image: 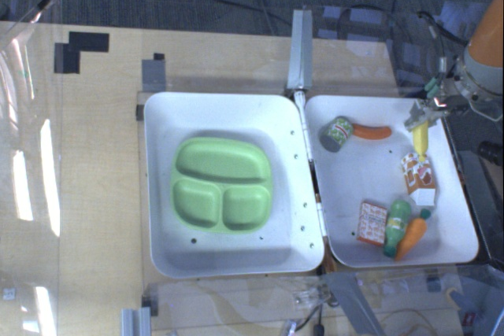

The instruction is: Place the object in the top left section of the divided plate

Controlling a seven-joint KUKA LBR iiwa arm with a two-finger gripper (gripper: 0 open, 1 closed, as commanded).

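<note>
A green divided plate [223, 183] lies in the left bin [157, 193], with one long section along its far side and two smaller ones nearer. My gripper [421, 120] hangs over the far right corner of the right bin [346, 177]. Its tip is directly above a small yellow object [420, 141], touching or nearly touching that object's top end. I cannot tell whether the yellow object is held.
The right bin also holds a green-labelled can [337, 133], an orange sausage [371, 132], a small carton [418, 174], a red box [372, 223], a green bottle [397, 227] and a carrot [412, 237]. A metal divider [300, 51] stands between the bins.
</note>
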